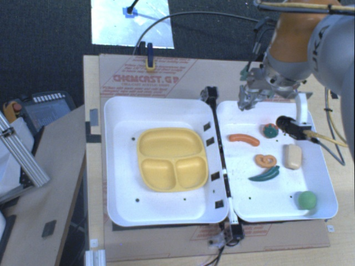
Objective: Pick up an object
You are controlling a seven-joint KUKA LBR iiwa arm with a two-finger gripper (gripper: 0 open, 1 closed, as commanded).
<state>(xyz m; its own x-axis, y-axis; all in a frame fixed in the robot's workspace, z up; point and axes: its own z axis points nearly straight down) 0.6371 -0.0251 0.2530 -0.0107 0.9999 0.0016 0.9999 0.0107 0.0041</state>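
Two white bins sit side by side on the bench. The left bin [119,148] holds a yellow divided tray [171,158]. The right bin [244,204] holds the loose objects: an orange sausage [244,139], a teal round piece [270,130], a pretzel-shaped piece [265,160], a cream block [293,156], a dark green pepper [265,174] and a green ball [306,199]. The gripper [247,102] hangs over the far left corner of the right bin, near the divider between the bins, with nothing visible between its fingers. Whether the jaws are spread or closed cannot be told at this angle. The nearest candidate is judged to be the orange sausage, which lies nearer the camera than the gripper and roughly in line with it, apart from its neighbours. Its long axis runs almost left to right across the view, tilted slightly down toward the right. A grasp would therefore call for the jaws to close across that axis, from the far and near sides. The descent has not yet begun.
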